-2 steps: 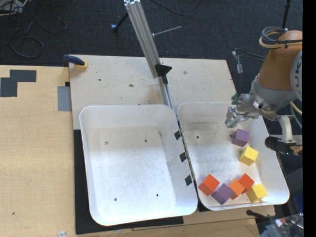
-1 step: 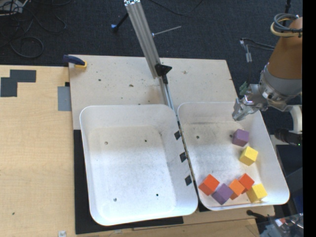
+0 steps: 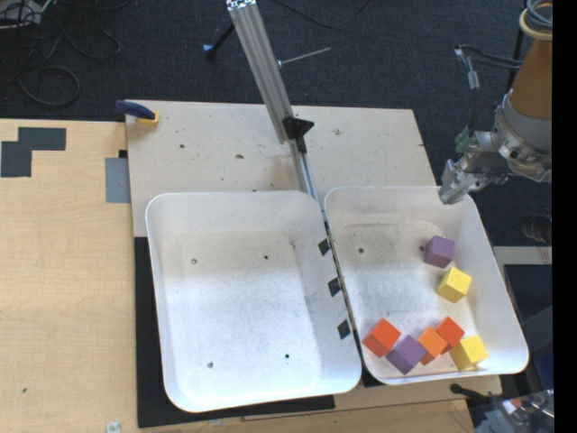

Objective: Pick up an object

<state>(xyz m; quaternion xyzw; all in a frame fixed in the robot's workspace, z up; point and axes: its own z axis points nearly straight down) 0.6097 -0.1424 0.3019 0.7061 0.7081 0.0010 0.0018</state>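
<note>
The right bin (image 3: 487, 242) holds several small blocks. A purple cube (image 3: 439, 251) and a yellow cube (image 3: 453, 284) lie near its right wall. At the front sit an orange-red block (image 3: 382, 336), a purple block (image 3: 405, 354), two orange blocks (image 3: 440, 337) and a yellow block (image 3: 468, 352). My gripper (image 3: 453, 186) hangs at the bin's far right corner, above and behind the purple cube, with nothing seen held in it.
The left bin (image 3: 180, 233) stands beside the right one, with a row of black clips (image 3: 332, 285) along the shared wall. A slanted aluminium post (image 3: 266, 70) rises behind the bins. A blue-and-yellow clamp (image 3: 137, 112) lies at the board's far left corner.
</note>
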